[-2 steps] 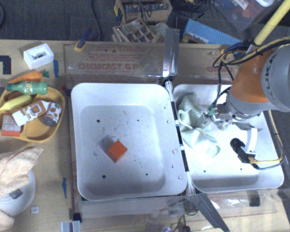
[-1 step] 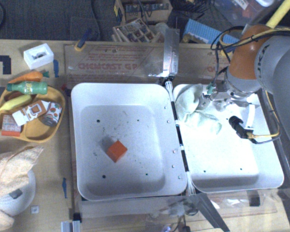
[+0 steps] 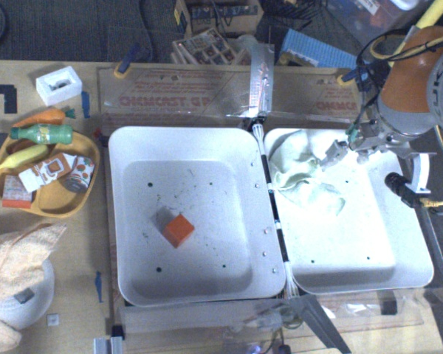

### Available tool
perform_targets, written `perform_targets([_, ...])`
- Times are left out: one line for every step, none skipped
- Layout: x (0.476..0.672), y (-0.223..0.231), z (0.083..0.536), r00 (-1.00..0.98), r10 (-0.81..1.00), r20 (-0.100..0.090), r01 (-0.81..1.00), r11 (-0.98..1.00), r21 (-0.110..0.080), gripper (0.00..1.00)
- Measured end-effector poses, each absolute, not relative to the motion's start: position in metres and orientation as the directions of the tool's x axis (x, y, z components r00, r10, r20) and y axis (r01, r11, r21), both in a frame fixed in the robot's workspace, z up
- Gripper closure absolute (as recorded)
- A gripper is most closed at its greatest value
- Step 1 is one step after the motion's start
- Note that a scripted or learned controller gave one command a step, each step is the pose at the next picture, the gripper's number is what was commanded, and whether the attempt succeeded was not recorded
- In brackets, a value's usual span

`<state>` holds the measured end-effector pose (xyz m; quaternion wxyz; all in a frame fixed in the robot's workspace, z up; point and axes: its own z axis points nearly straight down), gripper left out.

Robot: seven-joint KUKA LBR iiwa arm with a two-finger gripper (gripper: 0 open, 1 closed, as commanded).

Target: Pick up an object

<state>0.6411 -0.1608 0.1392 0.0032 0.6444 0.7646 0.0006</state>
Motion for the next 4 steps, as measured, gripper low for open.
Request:
perform_targets([0.669,-0.113,0.091,-0.291,0.957,-0.004,0.957,0.291,0.006,0.0])
perform_targets([0.67,-0.113,0.103,-0.292,0.957,-0.005,0.956,0.292,0.009,1.0])
perform_targets([0.67,-0.113,0.103,-0.292,0.956,-0.006,0.956,0.292,0.01,0.0])
perform_targets([0.669,-0.111,0.09,-0.289,0.957,-0.004,0.957,0.289,0.006,0.0])
